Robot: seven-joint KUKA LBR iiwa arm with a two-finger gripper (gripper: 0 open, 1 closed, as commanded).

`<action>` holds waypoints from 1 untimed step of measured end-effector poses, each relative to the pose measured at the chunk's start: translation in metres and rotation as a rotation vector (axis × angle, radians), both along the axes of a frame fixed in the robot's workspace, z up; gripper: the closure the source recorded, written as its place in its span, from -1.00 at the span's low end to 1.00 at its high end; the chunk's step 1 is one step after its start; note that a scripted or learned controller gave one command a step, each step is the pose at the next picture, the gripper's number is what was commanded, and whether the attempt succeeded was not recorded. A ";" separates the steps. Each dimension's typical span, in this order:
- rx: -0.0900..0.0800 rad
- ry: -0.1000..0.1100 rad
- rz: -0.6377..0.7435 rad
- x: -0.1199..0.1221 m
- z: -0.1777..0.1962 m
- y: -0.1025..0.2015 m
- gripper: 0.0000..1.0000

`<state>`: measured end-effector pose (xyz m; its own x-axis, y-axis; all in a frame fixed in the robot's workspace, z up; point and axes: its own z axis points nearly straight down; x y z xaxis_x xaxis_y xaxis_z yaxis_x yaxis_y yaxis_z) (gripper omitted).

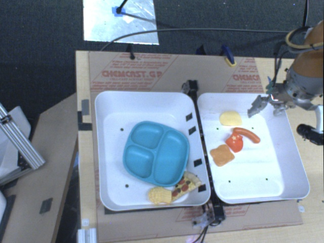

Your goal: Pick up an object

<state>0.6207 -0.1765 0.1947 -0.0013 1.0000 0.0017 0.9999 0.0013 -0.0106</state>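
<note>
Cardboard-topped bench (152, 67) had two white bins, and the tool (258, 107) hung open and empty over the right bin's (291, 176) far edge, so dropping toward the yellow piece (231, 118) just beside it could've clipped the sausage (246, 134) nearby.

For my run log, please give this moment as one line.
gripper: over right bin, far edge | holds: nothing seen | nearest: yellow piece | left bin: blue plate
</note>
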 end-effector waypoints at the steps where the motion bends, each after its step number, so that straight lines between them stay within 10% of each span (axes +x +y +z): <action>1: -0.002 -0.012 0.003 0.003 0.008 0.000 -1.00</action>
<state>0.6237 -0.1761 0.2022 -0.0039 1.0000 -0.0006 1.0000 0.0039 0.0017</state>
